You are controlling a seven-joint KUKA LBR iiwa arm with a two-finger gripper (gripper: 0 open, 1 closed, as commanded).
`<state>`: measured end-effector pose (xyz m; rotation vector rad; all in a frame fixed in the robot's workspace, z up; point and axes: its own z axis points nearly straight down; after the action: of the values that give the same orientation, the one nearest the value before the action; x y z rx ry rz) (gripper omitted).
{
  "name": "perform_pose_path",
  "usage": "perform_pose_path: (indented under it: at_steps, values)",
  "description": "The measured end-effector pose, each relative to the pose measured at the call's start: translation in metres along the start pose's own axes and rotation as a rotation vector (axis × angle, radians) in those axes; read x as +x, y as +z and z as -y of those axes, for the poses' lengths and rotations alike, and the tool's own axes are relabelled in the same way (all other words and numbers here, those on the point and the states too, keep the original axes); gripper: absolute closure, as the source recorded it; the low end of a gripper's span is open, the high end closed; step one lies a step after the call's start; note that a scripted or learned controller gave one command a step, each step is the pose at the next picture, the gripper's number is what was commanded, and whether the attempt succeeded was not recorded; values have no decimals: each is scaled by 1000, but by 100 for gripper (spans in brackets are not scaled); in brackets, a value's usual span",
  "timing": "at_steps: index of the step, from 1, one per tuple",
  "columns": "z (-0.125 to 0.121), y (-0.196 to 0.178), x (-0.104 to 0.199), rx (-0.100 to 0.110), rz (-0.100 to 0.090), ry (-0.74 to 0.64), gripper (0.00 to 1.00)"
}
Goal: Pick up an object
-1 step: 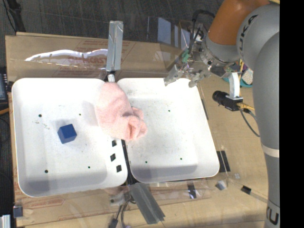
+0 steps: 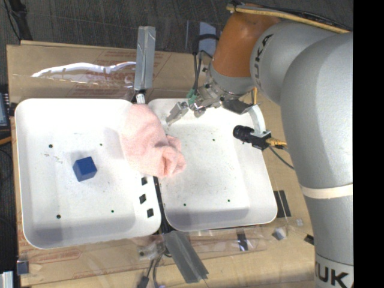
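- So, the grey KUKA arm (image 2: 312, 101) w/ the orange band comes in from the right, and its two-finger gripper (image 2: 175, 113) hangs over the back-left corner of the right shallow white bin (image 2: 240, 206).
- Pincer state: metal fingers (image 2: 178, 110) look slightly apart w/ nothing between them, tho they're small and a bit blurry so not 100% sure. Tips point down and to the left.
- Soft pink cloth (image 2: 150, 143), crumpled, sits just left of and below the pincer, near but apart from it afaict. It's draped over the divide between the two bins, most of it on the left bin side, the lower lump flopping into the right one.
- Small blue cube (image 2: 85, 168) is well to the left of the pincer and lower, lying on the floor of the left shallow white bin (image 2: 30, 116), clear of the cloth.
- Black cylindrical fitting w/ a brass end (image 2: 252, 137) sticks out to the right of the pincer, hanging over the right bin.
- Grey metal post (image 2: 144, 59) stands behind and left of the pincer, at the back edge btw the bins.
- Brown cardboard sheet (image 2: 78, 71) lies under both bins, w/ a strip of clear tape on it far to the left behind the left bin.
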<state>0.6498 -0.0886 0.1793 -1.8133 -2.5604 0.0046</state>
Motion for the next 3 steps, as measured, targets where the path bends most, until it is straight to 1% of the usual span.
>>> perform_pose_path:
  at_steps: [1,2,3]
  values:
    - [42,88,-5,-3,1,-106,0]
    - [78,87,7,-3,1,-309,0]
    - [77,77,6,-4,1,-311,100]
